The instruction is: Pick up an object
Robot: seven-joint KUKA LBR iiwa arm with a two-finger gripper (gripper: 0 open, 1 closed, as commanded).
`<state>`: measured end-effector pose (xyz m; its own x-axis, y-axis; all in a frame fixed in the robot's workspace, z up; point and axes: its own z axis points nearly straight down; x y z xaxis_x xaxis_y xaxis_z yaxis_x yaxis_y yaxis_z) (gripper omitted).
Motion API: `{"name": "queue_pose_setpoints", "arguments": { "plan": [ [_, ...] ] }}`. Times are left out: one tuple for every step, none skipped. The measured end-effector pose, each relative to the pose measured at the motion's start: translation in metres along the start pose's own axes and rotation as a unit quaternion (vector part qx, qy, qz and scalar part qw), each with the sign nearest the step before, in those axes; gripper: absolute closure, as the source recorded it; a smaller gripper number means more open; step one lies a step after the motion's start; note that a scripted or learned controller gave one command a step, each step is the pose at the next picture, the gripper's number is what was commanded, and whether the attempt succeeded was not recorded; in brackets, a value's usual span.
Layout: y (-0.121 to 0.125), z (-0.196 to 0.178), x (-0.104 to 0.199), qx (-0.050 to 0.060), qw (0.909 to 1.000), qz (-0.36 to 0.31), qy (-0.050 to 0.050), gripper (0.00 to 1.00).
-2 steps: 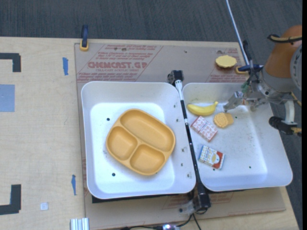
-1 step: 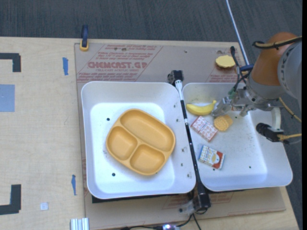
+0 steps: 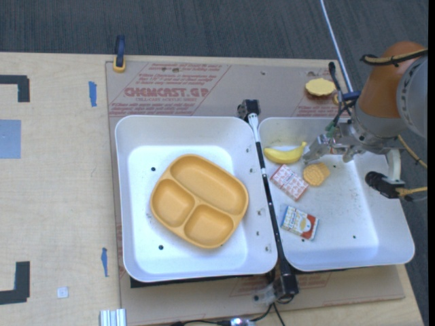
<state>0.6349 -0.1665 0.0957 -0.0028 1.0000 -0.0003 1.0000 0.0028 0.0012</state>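
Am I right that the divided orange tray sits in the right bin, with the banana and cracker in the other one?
Not quite. The camera view shows the divided orange tray in the left bin; the banana and cracker lie in the right bin.

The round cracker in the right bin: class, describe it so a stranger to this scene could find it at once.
Start at the right-hand white bin. Near its upper left lies a yellow banana, with the gripper beside it; just below them sits the round cracker. It is the bin's one flat, tan disc, whereas the two packets beside it are rectangular and printed.
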Motion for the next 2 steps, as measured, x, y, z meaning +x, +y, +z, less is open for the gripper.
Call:
{"name": "queue_pose_setpoints", "arguments": {
  "plan": [
    [-0.047,-0.105,0.079,0.0,1.0,0.0,0.0,1.0],
    [-0.115,-0.128,0.098,0.002,1.0,0.001,0.001,1.0]
  ]
}}
